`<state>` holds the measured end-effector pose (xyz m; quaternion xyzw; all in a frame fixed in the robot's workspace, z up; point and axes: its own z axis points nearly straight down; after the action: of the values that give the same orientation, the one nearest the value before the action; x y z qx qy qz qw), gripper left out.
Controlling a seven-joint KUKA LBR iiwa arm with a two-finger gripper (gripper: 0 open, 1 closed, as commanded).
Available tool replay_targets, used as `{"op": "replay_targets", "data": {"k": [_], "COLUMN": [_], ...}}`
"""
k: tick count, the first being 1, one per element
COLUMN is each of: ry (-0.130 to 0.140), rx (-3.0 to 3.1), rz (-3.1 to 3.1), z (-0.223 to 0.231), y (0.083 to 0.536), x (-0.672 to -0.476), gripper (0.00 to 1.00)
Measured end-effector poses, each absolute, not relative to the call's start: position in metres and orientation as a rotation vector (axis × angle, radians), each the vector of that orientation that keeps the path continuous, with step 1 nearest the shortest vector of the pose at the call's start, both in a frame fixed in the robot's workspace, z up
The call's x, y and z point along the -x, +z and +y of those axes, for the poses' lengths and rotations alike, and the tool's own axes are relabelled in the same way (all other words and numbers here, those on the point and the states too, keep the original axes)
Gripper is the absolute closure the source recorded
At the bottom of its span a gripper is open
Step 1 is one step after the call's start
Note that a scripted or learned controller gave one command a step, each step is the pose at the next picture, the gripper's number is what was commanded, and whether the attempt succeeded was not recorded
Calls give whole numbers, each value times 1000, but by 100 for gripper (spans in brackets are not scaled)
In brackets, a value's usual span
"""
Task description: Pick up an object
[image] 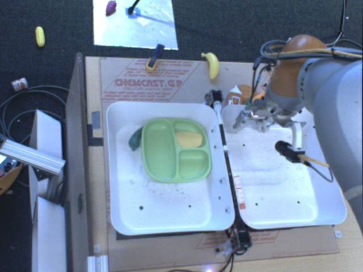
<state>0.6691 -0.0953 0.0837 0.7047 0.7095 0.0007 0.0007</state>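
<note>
A green divided plate (170,157) lies in the left bin (164,208). A pale yellow piece (189,139) rests in the plate's upper right compartment. A dark green thing (135,139) pokes out from under the plate's left edge. My gripper (253,121) hangs low over the far left corner of the right bin (278,203), beneath the grey and orange wrist. Nothing shows between its metal parts.
On the cardboard behind the bins lie a small banana (212,65), a yellow and blue tool (154,57) and an orange and white item (240,94). A black divider strip (226,152) runs between the bins. The arm covers the right bin's far right side.
</note>
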Motion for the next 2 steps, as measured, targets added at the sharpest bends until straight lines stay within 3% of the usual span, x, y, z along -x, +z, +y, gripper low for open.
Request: {"op": "replay_targets", "data": {"k": [1,2], "ry": [3,3], "rx": [-2219,-2212], "rz": [2219,2228], "z": [-115,-85], "y": [86,85], "x": [-669,-669], "gripper": [0,0]}}
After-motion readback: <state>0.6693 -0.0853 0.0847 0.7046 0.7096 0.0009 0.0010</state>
